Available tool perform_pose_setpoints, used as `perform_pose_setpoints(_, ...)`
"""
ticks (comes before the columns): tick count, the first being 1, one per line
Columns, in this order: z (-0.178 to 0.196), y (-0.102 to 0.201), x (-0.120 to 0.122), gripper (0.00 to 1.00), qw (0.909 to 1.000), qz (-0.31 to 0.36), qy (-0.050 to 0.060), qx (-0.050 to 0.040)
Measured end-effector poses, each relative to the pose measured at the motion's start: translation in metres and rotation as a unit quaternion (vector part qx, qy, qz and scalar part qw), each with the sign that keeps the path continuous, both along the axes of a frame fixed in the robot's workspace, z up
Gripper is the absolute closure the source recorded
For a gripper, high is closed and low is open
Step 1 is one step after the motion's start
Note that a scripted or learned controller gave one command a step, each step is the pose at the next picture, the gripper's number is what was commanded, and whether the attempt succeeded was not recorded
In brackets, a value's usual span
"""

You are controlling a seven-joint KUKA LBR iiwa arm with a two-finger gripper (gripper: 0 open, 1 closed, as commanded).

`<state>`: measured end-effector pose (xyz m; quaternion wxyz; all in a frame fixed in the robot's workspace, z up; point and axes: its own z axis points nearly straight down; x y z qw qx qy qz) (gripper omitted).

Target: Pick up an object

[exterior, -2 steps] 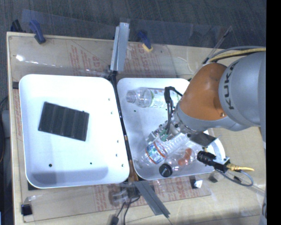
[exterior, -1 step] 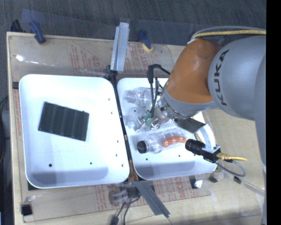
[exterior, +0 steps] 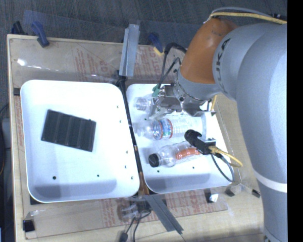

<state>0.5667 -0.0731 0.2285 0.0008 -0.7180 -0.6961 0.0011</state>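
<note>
The right bin (exterior: 179, 184) holds three clear plastic bottles. One with a blue label (exterior: 164, 129) lies across the middle. Another, with a black cap and orange label (exterior: 172, 155), lies nearer the front. A third small one (exterior: 143, 104) sits at the back left of this bin. My gripper (exterior: 158, 104) hangs low over the back of the bin, right beside the small bottle and just above the blue-label one. The wrist and its metal housing hide the fingertips. In the left bin (exterior: 35, 185) a flat dark ribbed rectangle (exterior: 69, 130) lies alone.
A black plug on a yellow cable (exterior: 198, 141) hangs over the right bin's right side, next to the orange-label bottle. The arm's big grey body (exterior: 257, 100) covers the bench's right. A grey divider bar (exterior: 128, 49) and blue clamps (exterior: 39, 33) stand at the back edge.
</note>
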Motion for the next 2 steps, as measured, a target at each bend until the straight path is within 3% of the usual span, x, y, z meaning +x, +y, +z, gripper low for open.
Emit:
perform_pose_setpoints(1, 0.0, 0.001, 0.0, 0.0, 1.0, 0.0, 0.0, 0.0003)
perform_pose_setpoints(2, -0.123, -0.063, -0.016, 0.0, 0.9954, -0.096, 0.002, 0.0006)
